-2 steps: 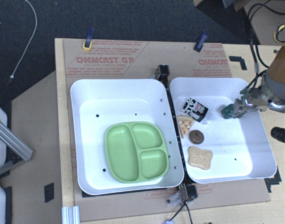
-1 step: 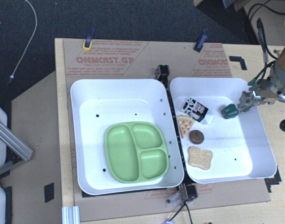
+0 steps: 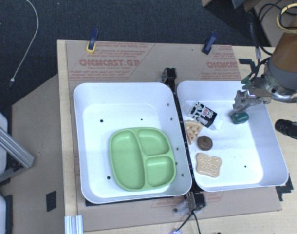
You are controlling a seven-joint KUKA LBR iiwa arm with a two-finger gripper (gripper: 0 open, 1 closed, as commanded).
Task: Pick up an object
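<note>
Left bin: green divided plate near its front edge. Right bin, front to back along its left side: toast slice, brown cookie, cracker wedge, black-and-white packet. Far right edge: tool over teal object, just touching; grip state cannot be told.

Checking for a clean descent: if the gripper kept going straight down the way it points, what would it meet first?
Probably the small teal-green block in the right white bin; the gripper sits directly over it, possibly touching already. Height is unclear from this slanted view.
</note>
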